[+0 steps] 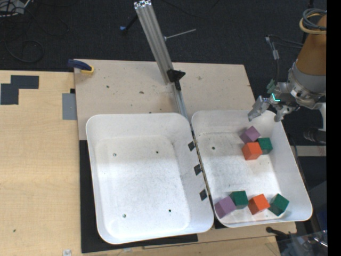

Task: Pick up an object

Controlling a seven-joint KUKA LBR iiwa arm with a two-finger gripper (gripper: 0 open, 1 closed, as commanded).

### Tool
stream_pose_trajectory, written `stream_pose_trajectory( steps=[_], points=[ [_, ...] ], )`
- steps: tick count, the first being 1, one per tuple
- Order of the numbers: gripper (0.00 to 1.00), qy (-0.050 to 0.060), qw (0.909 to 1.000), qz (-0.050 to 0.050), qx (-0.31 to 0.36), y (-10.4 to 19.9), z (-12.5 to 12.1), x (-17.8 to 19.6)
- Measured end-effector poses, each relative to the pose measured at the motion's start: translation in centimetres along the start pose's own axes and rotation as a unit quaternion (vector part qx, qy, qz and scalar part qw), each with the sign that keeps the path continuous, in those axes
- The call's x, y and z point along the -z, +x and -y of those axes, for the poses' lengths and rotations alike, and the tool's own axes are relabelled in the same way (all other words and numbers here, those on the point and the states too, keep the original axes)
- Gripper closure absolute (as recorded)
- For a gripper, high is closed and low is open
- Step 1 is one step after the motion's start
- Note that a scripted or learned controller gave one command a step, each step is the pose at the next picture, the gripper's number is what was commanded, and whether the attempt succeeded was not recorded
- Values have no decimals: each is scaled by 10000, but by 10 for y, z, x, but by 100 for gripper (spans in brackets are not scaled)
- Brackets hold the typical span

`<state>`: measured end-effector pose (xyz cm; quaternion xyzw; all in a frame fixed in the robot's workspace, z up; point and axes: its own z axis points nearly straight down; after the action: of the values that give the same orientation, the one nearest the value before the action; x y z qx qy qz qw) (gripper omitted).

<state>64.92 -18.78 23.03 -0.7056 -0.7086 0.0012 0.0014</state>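
A robotics lab: plywood workbench (37,159) at left, slanted aluminium extrusion post (156,41) at upper centre, loose black cables (16,4) on dark floor upper left.

Arm: the grey KUKA arm (311,63) enters from the right edge, its orange band uppermost, bent down and leftward.
Wrist: a grey collar below the band, carrying a small green-lit module.
Gripper: the gripper (269,111) hangs low, two grey fingers (258,110) splayed apart and pointing down-left, nothing between them.

Purple, green, orange blocks (251,150); white bins (106,127)
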Motion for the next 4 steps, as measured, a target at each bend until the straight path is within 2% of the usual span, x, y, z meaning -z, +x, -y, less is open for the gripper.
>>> stream_pose_trajectory(
  steps=[2,3,4],
  points=[
    [0,26,10000,-9,-25,6,20,-100],
    [0,-72,10000,-17,-15,8,14,-115],
    [100,-72,10000,-13,-25,7,14,-106]
  ],
)
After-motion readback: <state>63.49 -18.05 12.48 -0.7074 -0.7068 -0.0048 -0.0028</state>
